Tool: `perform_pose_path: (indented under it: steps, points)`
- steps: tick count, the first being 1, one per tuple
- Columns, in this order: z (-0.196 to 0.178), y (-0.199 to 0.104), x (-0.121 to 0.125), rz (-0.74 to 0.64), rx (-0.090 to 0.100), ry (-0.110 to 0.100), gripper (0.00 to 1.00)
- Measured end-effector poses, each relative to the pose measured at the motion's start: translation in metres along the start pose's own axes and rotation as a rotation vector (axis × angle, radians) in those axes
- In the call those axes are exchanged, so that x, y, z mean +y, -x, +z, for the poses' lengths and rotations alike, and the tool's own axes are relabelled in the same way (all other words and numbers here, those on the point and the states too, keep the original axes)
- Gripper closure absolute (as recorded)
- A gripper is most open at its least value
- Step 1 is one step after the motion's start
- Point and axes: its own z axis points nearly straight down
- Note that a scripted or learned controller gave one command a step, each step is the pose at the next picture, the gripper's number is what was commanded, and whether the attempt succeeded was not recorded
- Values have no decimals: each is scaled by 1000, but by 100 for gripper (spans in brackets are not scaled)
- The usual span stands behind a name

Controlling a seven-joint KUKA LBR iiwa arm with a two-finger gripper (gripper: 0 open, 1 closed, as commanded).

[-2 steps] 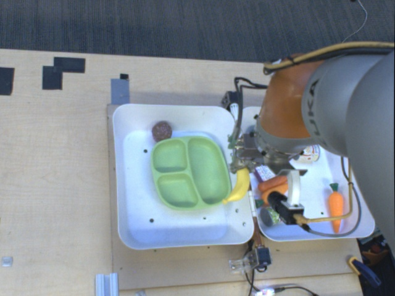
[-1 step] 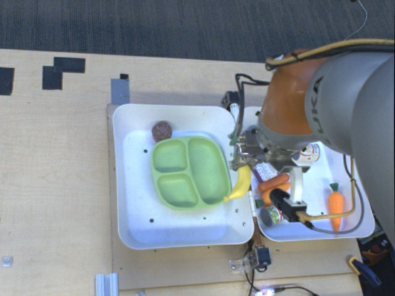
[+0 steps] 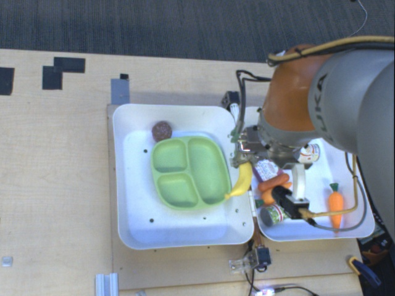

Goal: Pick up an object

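So, biggest thing first: the arm (image 3: 333, 85) reaches in from the right and hangs over the seam between the two bins, its orange band and grey wrist covering most of the right bin's upper part. Under that is the wooden surface (image 3: 55, 184), with the left bin (image 3: 133, 227) and the right bin (image 3: 364, 230) sitting side by side on it.

The left bin holds a green divided plate (image 3: 188, 171) lying flat in the middle, and a small brownish round thing (image 3: 162, 129) just off its upper left corner. A banana (image 3: 241, 180) leans over the plate's right edge, right at the wall between the bins.

The right bin is more cluttered: a carrot (image 3: 335, 205) near the right side, an orange-and-purple jumble (image 3: 271, 177) under the wrist, and a small dark can-like thing (image 3: 271, 214) near the front corner. I can't make out each piece of that pile.

The claw (image 3: 247, 150) looks to be low at the divider, just above the banana's top end. Whether it's released or clenched, honestly can't tell; the wrist blocks it, and nothing is visibly grasped.

My read: it's at the reach/descend step, with the banana as the likely target. Next move needs a clean closure on the banana's upper end without snagging the bin wall, then a straight lift.
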Motion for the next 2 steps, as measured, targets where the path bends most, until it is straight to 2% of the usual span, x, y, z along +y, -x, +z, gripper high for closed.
perform_pose_path:
  steps: [1,2]
  points:
    - [36,-3,-36,15,-1,-8,100]
    - [26,24,-41,15,-1,-6,100]
